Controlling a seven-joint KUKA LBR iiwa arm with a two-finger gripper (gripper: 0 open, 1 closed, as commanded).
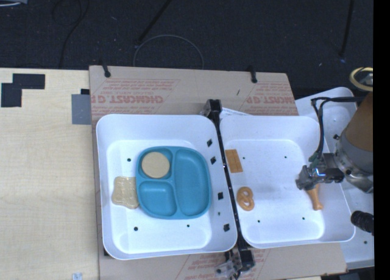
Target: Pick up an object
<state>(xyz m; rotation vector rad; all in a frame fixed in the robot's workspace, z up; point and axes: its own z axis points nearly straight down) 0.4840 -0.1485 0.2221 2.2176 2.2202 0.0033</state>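
In the right bin (pixel 274 236), my gripper (pixel 309 180) hangs low near the right wall. An orange stick-shaped piece (pixel 315 199) pokes out just below it, touching or right under the gripper's tip. I cannot tell whether the piece is held. Further left in the same bin lie a small brown pretzel (pixel 245 198) and an orange-tan rectangular cracker (pixel 233 161), both well apart from the gripper.
The left bin (pixel 116 133) holds a blue divided plate (pixel 183 187) with a round tan biscuit (pixel 155 164) in its upper-left compartment. A pale bread slice (pixel 125 192) lies beside the plate's left edge. A black divider (pixel 223 175) runs between the bins.
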